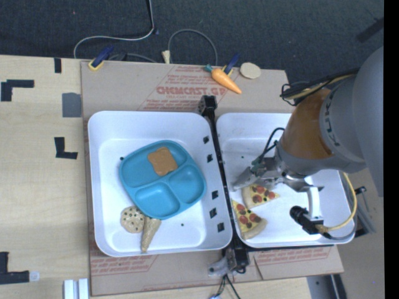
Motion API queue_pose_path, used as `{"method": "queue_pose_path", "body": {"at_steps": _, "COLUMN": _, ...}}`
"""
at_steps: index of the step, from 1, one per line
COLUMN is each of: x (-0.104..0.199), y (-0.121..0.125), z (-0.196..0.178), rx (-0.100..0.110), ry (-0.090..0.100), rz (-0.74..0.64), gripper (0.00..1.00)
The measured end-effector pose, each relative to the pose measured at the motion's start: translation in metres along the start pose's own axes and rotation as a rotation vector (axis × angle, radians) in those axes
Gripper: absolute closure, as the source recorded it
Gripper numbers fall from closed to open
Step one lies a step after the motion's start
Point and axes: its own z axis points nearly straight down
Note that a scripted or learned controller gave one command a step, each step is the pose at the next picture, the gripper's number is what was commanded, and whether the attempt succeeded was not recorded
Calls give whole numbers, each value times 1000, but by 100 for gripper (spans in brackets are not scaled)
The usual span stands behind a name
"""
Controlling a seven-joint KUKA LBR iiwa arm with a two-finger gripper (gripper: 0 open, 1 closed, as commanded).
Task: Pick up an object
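While dark blue carpet fills the top of the camera view, a pale wooden worktop with black tape marks lies below it, carrying a brown cardboard sheet printed in red. On that sheet sit two shallow white bins with smooth, glossy walls and rounded corners, joined by a black clamp strip. The left bin holds a blue plastic divided plate with a flat brown toast slice in one compartment; just beside the plate's lower edge lie a round speckled cookie and a tan ice-cream cone. In the right bin two toy pizza slices lie near each other, one just under the hand, the other nearer the front wall. The grey arm's hand hangs low over this bin beside the upper pizza slice; whether it is open or closed I cannot tell. Beyond the bins, on the cardboard, rest an orange toy carrot and a beige disc, with thin cables looping onto the carpet.
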Motion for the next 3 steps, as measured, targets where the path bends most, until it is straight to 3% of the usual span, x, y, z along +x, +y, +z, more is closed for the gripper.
{"method": "queue_pose_path", "body": {"at_steps": 1, "x": -79, "y": 59, "z": -210, "rx": -10, "ry": -6, "rz": 1, "gripper": 0}}
{"method": "queue_pose_path", "body": {"at_steps": 2, "x": -43, "y": 82, "z": -95, "rx": 16, "ry": 5, "rz": -4, "gripper": 0}}
{"method": "queue_pose_path", "body": {"at_steps": 3, "x": -22, "y": 41, "z": 7, "rx": 7, "ry": -1, "rz": -1, "gripper": 0}}
